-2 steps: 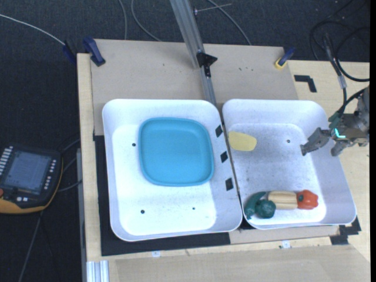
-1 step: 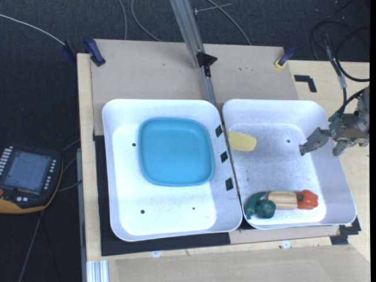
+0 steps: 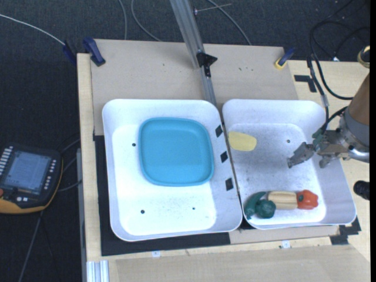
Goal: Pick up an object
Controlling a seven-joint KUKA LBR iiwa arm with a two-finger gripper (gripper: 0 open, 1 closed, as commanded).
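Beside the grey gripper (image 3: 310,156) fingers lies a pale yellow piece (image 3: 242,141); below them sit a dark green lump (image 3: 260,207), a tan block (image 3: 282,200) and a red-orange object (image 3: 307,200), perhaps a toy pepper. A turquoise plate (image 3: 176,151) fills one black-speckled white bin (image 3: 120,175).

The tool (image 3: 309,155) hangs over the right bin (image 3: 335,184), fingers spread, gripping nothing, above the toy vegetables (image 3: 282,202).

Robotics lab: cables (image 3: 117,4) are trailing over dark carpet at upper left, teach pendant (image 3: 26,178) is lying lower left, clamps (image 3: 94,50) are gripping the plywood bench (image 3: 147,69).
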